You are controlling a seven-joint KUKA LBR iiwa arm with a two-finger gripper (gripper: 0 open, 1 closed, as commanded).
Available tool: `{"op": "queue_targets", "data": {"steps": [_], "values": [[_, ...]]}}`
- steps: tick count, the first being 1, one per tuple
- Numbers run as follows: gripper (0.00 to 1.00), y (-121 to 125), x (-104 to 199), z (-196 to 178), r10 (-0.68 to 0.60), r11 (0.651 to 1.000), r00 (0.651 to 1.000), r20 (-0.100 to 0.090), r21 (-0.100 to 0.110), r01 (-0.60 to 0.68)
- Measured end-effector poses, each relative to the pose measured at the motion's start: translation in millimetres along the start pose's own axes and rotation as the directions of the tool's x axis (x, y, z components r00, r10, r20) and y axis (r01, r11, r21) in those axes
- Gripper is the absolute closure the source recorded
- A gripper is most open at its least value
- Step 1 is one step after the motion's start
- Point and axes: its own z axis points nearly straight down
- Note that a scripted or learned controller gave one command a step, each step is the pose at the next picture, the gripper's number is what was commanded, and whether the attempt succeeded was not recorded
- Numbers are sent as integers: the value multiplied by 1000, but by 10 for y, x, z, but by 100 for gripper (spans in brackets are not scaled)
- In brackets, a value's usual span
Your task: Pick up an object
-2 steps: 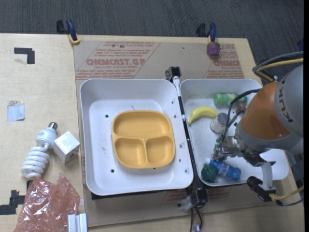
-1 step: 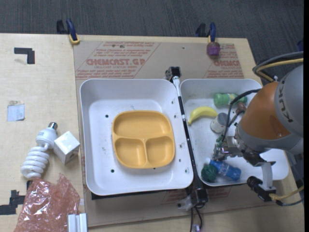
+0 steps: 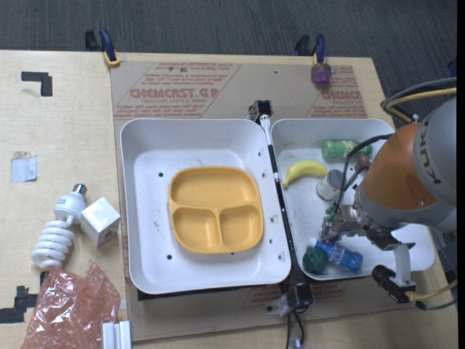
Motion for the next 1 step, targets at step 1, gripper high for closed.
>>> {"op": "queue_targets", "data": {"steps": [1], "values": [[0,1,8,0,0,1000,1000,0,0,0]]}}
